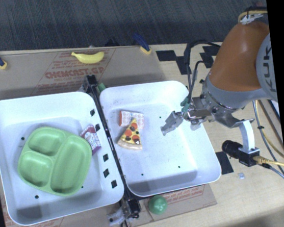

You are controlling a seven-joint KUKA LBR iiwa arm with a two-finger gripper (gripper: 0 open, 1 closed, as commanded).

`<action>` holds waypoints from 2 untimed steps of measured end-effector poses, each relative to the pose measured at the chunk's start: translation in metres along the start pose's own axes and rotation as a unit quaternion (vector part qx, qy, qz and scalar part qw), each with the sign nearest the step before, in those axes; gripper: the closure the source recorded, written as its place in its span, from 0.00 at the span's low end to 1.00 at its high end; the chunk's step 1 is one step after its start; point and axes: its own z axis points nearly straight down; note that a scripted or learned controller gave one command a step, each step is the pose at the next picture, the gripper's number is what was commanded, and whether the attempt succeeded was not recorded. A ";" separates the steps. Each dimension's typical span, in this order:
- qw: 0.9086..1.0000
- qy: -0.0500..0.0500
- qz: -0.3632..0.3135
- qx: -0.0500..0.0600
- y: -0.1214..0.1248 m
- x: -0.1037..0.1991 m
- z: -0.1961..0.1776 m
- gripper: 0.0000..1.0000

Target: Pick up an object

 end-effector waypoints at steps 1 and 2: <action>1.000 0.000 0.000 0.001 0.003 -0.024 0.140 0.00; 1.000 0.000 0.000 -0.001 0.100 -0.081 0.112 0.00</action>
